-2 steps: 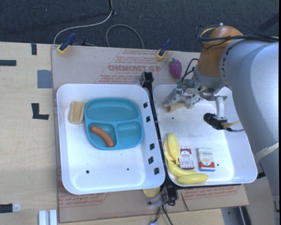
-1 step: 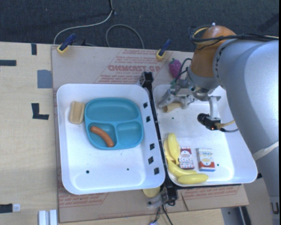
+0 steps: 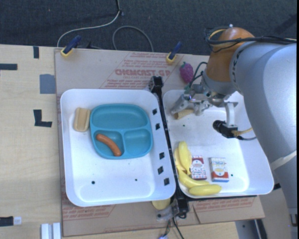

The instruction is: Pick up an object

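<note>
Two bins are sitting below, and the gripper (image 3: 182, 108) is hovering, fingers spread and holding nothing, over a tan bread-like piece (image 3: 185, 113) in the right bin (image 3: 249, 158); I'd be centring before closing.

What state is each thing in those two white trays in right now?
Blue plate: flat in the left bin.
Sausage: lying on the plate.
Bananas: lying in the right bin.
Two small boxes: flat, side by side.
Gripper: low over the right bin.
</note>
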Robot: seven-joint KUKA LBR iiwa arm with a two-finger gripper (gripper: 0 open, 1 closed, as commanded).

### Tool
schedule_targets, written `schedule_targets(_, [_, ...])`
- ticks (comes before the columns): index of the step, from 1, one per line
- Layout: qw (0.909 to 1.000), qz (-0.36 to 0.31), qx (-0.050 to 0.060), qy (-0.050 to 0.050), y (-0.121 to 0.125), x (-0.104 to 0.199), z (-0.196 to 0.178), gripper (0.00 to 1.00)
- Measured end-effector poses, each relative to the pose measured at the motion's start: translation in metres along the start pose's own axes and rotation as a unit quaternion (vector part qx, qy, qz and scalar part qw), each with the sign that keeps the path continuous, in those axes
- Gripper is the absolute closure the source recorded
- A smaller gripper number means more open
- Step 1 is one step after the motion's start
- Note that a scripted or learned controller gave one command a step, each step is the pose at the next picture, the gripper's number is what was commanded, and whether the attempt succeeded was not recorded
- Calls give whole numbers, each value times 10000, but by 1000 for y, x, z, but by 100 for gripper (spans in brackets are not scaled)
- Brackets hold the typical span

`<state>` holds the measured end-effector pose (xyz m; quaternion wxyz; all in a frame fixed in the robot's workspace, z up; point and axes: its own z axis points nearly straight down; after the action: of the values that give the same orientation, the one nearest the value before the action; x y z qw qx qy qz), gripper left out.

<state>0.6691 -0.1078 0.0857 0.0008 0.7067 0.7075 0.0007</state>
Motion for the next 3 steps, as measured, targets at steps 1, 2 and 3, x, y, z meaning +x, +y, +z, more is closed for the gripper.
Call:
schedule_targets(1, [10000, -1, 12, -22, -1, 11, 0, 0])
schedule_targets(2, [10000, -2, 5, -3, 0, 7, 0, 0])
schedule_targets(3, [10000, -3, 4, -4, 0, 7, 0, 0])
